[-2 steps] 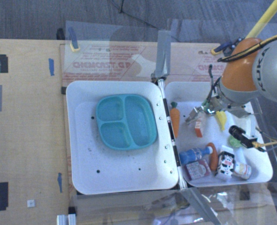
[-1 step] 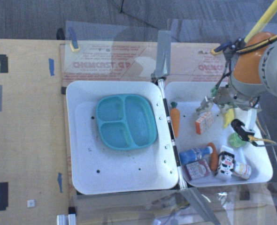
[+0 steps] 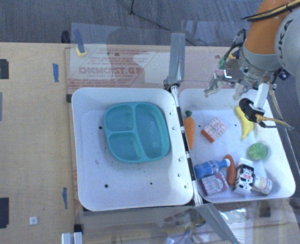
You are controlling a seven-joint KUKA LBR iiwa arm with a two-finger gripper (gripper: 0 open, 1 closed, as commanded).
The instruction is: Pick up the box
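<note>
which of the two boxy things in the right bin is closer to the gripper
The orange-and-white box beside the carrot, close to the gripper; the black-and-white carton stands further off, by the right bin's front rim.

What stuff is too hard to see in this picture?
Camera view:
Small orange-and-white box: its print is too small to read.
Pink packet: partly hidden by the blue plastic bottle.
Grey and orange arm: cut off by the right edge.

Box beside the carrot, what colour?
The box is orange-red with pale squares on its face, seen in the camera view.
</note>
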